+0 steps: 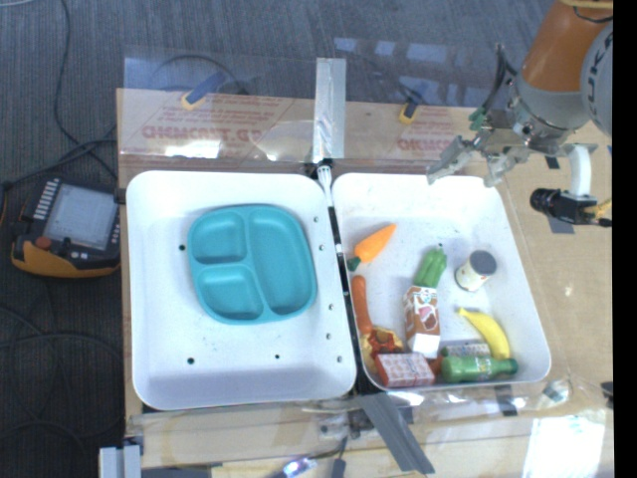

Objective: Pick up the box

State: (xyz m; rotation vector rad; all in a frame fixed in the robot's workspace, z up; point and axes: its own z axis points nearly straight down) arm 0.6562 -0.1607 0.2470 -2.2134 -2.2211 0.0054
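Box (403,368), a small red rectangular carton, lies flat at the near edge of the right bin (503,229), touching a green bottle (478,368). Claw (466,163) hangs spread open above the bin's far rim, gripping nothing.

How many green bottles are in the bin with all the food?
2. One green bottle stands tilted near the middle of the right bin, beside the carton. The other lies flat along the front wall, below the banana. The pile may hide more.
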